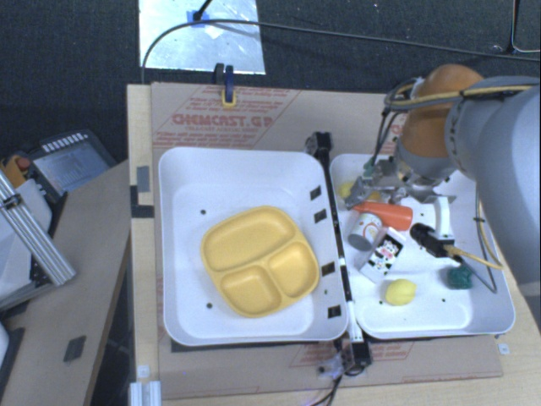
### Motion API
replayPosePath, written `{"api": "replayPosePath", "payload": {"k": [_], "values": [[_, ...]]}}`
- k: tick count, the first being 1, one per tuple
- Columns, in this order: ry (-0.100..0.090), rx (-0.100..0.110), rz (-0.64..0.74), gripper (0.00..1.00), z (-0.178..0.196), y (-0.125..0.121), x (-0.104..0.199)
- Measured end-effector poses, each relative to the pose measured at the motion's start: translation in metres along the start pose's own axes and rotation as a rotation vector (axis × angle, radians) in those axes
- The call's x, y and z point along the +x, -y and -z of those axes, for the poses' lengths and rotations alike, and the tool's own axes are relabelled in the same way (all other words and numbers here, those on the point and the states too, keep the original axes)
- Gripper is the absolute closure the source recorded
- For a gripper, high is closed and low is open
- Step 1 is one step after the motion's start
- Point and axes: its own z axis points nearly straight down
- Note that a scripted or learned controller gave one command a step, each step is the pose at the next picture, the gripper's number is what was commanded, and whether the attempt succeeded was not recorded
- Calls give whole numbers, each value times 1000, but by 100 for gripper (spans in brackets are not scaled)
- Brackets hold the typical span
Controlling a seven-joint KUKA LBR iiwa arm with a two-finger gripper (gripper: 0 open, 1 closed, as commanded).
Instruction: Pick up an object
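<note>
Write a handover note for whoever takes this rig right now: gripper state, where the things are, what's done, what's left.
Gripper: low over the far left corner of the right bin; open or shut cannot be told, and no grasp can be confirmed.
Right bin: orange carrot-shaped piece just in front of the gripper, white-and-orange cup beside it, patterned box, yellow ball, small teal item.
Left bin: yellow divided tray.
Done: arm is at the right bin.
Left: secure one object, probably the carrot piece or the cup, and lift it.
</note>
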Motion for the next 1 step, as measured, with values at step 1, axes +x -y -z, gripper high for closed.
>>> {"api": "replayPosePath", "payload": {"k": [1], "values": [[0, -5, -1, 100, 13, -1, 0]]}}
